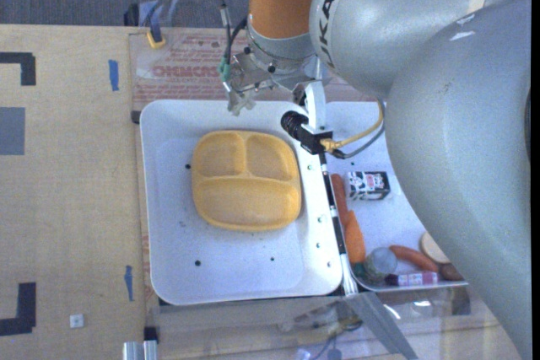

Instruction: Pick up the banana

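Observation:
My gripper (240, 101) hangs over the far rim of the left bin (228, 261), just beyond the far edge of a yellow divided plate (246, 180) that lies upside-up in the middle of that bin. Nothing can be made out in the gripper. My large grey arm covers most of the right bin (381, 217), hiding much of its contents.
In the visible strip of the right bin lie an orange carrot (353, 236), a second carrot (412, 257), a small black-and-white carton (368, 185) and a small bottle (384, 263). A flat cardboard box (181, 67) sits beyond the left bin. Wooden bench lies to the left.

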Motion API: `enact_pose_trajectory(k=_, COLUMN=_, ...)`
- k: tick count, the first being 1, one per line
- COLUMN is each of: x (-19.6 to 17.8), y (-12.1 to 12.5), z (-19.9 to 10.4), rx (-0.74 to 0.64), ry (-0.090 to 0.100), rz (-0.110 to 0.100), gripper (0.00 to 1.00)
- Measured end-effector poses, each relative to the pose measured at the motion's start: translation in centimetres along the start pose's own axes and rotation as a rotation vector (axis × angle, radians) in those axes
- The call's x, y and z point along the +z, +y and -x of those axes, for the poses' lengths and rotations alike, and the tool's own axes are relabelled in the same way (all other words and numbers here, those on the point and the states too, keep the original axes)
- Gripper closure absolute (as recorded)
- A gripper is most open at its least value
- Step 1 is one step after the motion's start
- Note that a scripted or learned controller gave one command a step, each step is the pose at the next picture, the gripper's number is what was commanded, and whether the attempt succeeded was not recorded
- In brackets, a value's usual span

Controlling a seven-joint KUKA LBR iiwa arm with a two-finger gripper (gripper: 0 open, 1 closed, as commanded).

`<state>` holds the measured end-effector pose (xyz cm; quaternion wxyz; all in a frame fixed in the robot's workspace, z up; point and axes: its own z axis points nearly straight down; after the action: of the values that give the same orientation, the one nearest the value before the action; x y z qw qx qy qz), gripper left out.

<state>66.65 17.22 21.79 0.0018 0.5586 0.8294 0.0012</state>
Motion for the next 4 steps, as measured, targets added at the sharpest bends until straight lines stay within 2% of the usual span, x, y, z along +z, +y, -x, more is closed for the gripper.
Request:
enact_pose_trajectory(k=1, x=4.8, y=-7.5, z=4.6, rx=-0.331, ry=0.002, rz=-0.002, gripper=1.00)
enact_pose_trajectory(k=2, x=2.2, y=-1.4, z=-1.7, rx=-0.060, ry=0.000, rz=0.001, gripper=1.00)
enact_pose_trajectory(k=3, x=2.2, y=-1.4, z=-1.7, rx=-0.060, ry=0.000, rz=0.000, gripper=0.00)
enact_pose_trajectory(k=4, x=7.7, y=-4.2, z=3.1, rx=-0.227, ry=0.002, rz=-0.002, gripper=0.00)
